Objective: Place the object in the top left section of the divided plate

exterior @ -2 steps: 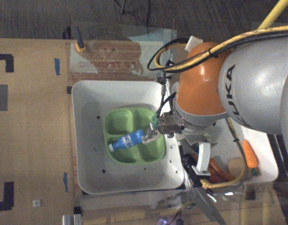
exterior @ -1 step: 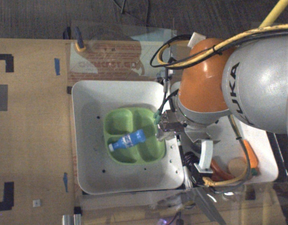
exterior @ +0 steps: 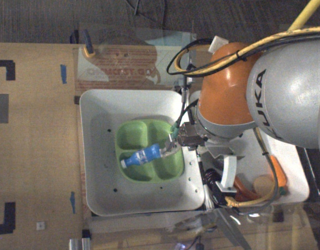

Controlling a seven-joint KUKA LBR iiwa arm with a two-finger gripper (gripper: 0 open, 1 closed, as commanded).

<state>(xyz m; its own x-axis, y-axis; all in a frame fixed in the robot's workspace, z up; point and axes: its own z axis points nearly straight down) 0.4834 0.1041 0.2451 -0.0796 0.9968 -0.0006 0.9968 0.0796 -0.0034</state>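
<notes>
Dark carpet runs along the top of the view, with a loop of black cable lying on it, and below it spreads the tan bench (exterior: 35, 155), marked with black corner brackets and short strips of blue tape. A sheet of brown card (exterior: 123, 72) lies flat above the near bin, with pale lettering too washed out for me to read.

Two white bins sit side by side. The left bin (exterior: 97, 139) holds a green divided plate (exterior: 130, 134), which rests near its middle. Across that plate lies a small bottle (exterior: 142, 157) with a blue cap end and a blue-and-white label; its print is too small for me to make out. The bottle lies tilted, its blue end pointing lower left, crossing the ridge between sections, mostly in the lower half of the plate as seen.

My hand (exterior: 173, 144) is at the plate's right rim, touching or just beside the bottle's upper end. Whether I am gripping it or how wide I stand, I cannot tell, because my own wrist covers that part.

The right bin (exterior: 300, 189) lies largely under my arm; an orange stick-like thing (exterior: 278, 171) and a tan round object (exterior: 263, 184) show in it.

On my grey arm casing (exterior: 290, 98) I can read the black letters "UKA"; the orange band (exterior: 225, 87) sits just left of them.
</notes>
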